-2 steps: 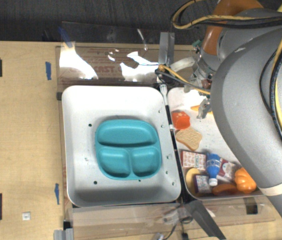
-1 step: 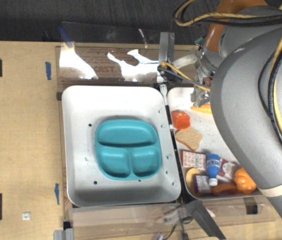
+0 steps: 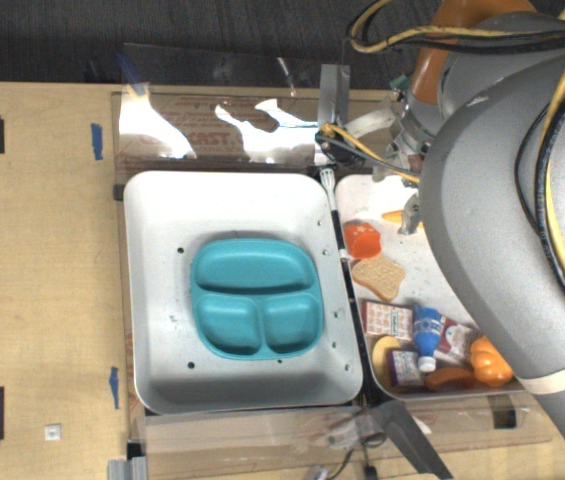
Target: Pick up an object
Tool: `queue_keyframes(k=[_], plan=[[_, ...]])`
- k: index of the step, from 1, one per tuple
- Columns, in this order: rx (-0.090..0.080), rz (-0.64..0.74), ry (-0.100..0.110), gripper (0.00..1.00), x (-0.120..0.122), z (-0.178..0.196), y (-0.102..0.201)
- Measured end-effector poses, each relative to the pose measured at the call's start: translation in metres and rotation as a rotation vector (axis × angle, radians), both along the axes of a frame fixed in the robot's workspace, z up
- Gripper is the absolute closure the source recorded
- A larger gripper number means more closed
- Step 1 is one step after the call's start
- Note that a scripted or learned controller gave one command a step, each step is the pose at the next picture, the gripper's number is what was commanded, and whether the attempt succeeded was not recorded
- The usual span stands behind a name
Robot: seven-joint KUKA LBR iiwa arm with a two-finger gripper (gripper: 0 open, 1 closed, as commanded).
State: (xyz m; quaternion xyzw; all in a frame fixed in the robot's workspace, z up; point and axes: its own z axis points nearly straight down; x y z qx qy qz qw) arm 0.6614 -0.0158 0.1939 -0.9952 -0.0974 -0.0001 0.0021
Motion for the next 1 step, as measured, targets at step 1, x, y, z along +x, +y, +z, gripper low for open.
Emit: queue_keyframes(k=[1], plan=[[0.002, -0.003, -0.001, 1.0, 0.0005, 0.0101, -0.0006]])
